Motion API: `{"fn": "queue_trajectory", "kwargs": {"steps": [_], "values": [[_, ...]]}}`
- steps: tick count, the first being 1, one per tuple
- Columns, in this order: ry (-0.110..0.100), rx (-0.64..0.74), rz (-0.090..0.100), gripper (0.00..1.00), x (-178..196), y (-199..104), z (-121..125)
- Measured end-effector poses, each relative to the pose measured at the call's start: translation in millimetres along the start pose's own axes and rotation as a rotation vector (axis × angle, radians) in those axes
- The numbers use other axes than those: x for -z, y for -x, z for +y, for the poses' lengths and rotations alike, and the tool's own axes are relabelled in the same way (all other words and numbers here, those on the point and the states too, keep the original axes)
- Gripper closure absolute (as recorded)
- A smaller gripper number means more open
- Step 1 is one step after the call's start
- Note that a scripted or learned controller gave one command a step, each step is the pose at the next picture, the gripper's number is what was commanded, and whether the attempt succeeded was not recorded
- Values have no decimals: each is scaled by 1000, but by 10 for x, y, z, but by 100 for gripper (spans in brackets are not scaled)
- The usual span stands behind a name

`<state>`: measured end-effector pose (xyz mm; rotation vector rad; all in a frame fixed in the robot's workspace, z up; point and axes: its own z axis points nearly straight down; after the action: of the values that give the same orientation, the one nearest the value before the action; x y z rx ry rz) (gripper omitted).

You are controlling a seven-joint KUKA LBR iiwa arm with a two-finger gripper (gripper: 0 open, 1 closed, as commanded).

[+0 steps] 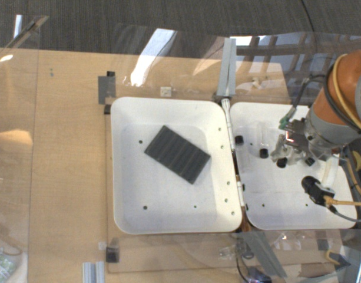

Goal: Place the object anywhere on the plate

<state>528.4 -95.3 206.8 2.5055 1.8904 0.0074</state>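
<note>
Now, object: hard to make out; a faint, glassy shape (pixel 258 135) lies on the floor of the right bin, just left of the gripper, and I cannot tell more about it.
Gripper (pixel 273 157): low over the middle of the right bin, pointing towards the divide between the bins; whether it is apart, together or clamped on anything cannot be told from this view.
Arm (pixel 339 108): grey with an orange band, reaching in from the right edge over the right bin.
Right bin (pixel 286 220): white and shallow, touching the left bin along one side.
Plate (pixel 178 154): dark grey ribbed rectangle, lying flat and skewed near the middle of the left bin, well apart from the gripper.
Left bin (pixel 118 175): white and shallow, holding the plate.
Bench (pixel 56 158): pale wood under both bins.
</note>
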Motion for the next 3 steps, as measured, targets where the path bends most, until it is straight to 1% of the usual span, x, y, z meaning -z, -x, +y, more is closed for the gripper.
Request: {"fn": "queue_trajectory", "kwargs": {"steps": [1, 2, 3], "values": [[-3, 75, -1, 100, -229, -667, 204], [-2, 175, 0, 100, -223, -1292, -139], [-3, 257, 0, 100, -225, -1739, -428]]}}
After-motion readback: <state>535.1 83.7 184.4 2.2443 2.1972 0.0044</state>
